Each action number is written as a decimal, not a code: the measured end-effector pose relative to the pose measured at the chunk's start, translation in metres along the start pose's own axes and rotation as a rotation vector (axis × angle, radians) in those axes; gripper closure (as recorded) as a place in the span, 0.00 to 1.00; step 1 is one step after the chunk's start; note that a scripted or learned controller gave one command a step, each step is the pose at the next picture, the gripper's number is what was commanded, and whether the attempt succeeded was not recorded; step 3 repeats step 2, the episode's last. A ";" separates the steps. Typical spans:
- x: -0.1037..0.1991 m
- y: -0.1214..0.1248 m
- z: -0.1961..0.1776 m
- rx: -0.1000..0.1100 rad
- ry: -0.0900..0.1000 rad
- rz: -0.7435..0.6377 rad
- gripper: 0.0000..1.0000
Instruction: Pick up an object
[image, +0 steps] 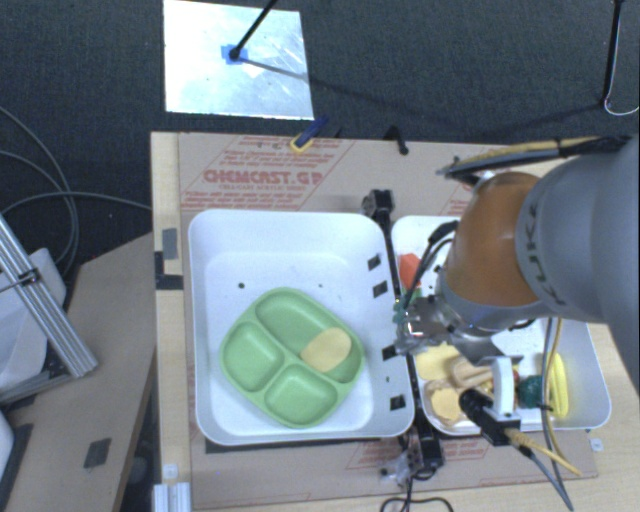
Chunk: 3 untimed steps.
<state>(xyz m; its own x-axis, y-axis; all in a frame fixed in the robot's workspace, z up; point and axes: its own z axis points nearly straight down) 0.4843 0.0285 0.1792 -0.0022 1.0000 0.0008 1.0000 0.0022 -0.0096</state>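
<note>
**Camera view.** We find the gripper (455, 350) low over the right bin (592, 402), at the corner nearest the left bin (290, 235). The grey wrist and its orange band cover it from above. We therefore cannot tell how far the jaws stand open, nor whether anything sits between them, and we record no hold.

The likeliest objects for the pick lie under and just beside the jaws: pale yellow pieces (438, 364) and a tan piece (472, 376) that touches them. Past the jaws on the arm's side, a teal item (530, 388) and a long yellow item (556, 385) lie close together. An orange-red item (409, 268) lies near the jaws, toward the bin's far wall. Well apart from the jaws, across the dividing wall, a green divided plate (250, 355) carries one yellow piece (326, 349).

**Risks, in our judgement:**
1. **Crowding.** The pieces beneath the jaws touch one another. A closure may catch two at once, or pinch an edge and squeeze the piece out.
2. **Dividing wall.** The jaws work tight beside it. One jaw could land on the rim and stop the descent short.
3. **Shape.** The pieces look rounded and smooth, so a shallow hold could slip on the lift.
4. **Unverified hold.** With the jaws hidden, an empty closure would pass unnoticed.
</note>
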 end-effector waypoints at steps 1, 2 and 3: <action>-0.066 0.003 -0.066 -0.018 -0.004 0.006 1.00; -0.036 0.001 -0.002 -0.005 0.001 -0.003 1.00; -0.036 0.001 -0.002 -0.005 0.001 -0.003 1.00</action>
